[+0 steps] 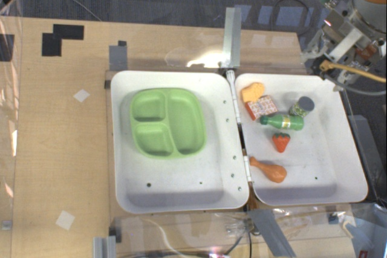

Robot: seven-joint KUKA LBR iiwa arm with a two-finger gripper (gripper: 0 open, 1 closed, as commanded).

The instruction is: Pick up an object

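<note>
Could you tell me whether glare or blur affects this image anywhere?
In the camera view, a bright glare patch sits on the bench just behind the left bin; the arm at upper right looks soft; the toys in the right bin are fairly sharp, with faint shadows.

You've got glossy plastic in the green bottle [282, 122], a matt green tray [167, 122], smooth white bins [181, 190], pale wood bench [54, 148].
</note>
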